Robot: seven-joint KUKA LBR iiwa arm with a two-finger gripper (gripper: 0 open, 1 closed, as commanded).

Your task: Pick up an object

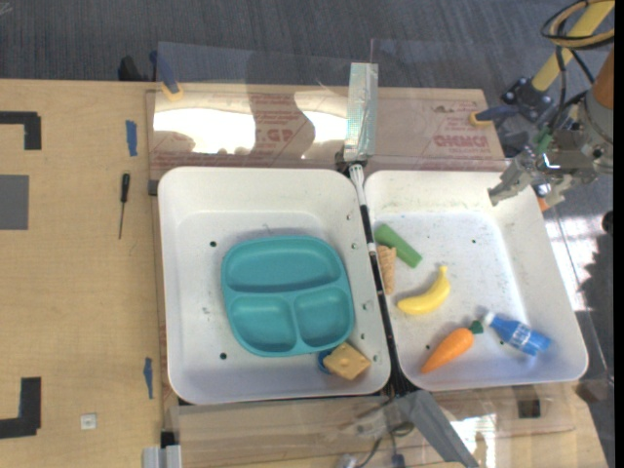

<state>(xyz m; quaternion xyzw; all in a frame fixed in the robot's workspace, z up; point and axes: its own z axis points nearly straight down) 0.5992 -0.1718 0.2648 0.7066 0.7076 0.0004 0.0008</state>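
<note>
The right bin [561, 291] holds a yellow banana [426, 294], an orange carrot [449, 349], a blue and white bottle [517, 334], a green block [398, 246] and a tan stick [386, 267] against its left wall. A tan bread-like piece [346, 362] lies at the front of the left bin [185, 261], beside a teal divided plate [287, 293]. My gripper [519, 199] hovers over the far right corner of the right bin, well away from the objects. It looks open, with nothing between its fingers.
A clear upright panel [362, 110] stands behind the wall shared by the two bins. Yellow and black cables [570, 27] hang by the arm at the upper right. The wooden bench [68, 261] stretches to the left.
</note>
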